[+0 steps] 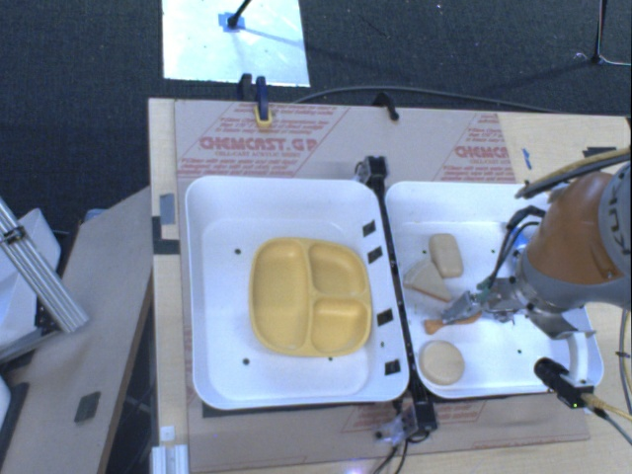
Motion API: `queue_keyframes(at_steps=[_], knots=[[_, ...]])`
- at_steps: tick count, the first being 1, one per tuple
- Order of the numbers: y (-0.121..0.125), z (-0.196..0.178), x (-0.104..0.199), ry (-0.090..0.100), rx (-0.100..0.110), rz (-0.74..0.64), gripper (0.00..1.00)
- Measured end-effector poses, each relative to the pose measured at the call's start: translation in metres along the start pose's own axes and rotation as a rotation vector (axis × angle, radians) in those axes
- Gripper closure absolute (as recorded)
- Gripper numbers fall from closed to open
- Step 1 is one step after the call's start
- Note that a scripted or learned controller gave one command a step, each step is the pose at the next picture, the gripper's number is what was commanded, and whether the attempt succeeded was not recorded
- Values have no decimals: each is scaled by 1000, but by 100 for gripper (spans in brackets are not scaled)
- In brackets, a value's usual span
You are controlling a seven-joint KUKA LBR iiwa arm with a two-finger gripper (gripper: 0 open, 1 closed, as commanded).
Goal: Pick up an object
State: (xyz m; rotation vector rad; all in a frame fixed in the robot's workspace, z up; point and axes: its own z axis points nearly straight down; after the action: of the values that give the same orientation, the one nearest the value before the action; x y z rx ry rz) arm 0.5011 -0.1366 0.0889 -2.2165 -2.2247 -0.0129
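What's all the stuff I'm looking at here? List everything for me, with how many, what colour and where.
Bins: two, white, side by side on the bench.
Divided plate: one, yellow, three compartments, in the left bin.
Oblong block: one, tan, upper part of the right bin.
Wedge piece: one, pale cream, just below the block.
Round disc: one, tan, near front corner of the right bin.
Thin orange piece: one, orange, at the gripper's tip; whether it is gripped, I cannot tell.
Clamp: one, blue and yellow, on the bench's far edge.
Arm: one, grey with orange band, reaching from the right.
Gripper: one, metal, low over the right bin.
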Motion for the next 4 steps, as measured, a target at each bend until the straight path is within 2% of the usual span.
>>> queue_keyframes(at_steps=[1, 2, 3, 4], knots=[[3, -13, -1, -5, -12, -1, 100], [4, -55, 1, -7, 2, 0, 100], [7, -99, -6, -8, 1, 0, 100], [5, -159, 0, -8, 2, -1, 100]])
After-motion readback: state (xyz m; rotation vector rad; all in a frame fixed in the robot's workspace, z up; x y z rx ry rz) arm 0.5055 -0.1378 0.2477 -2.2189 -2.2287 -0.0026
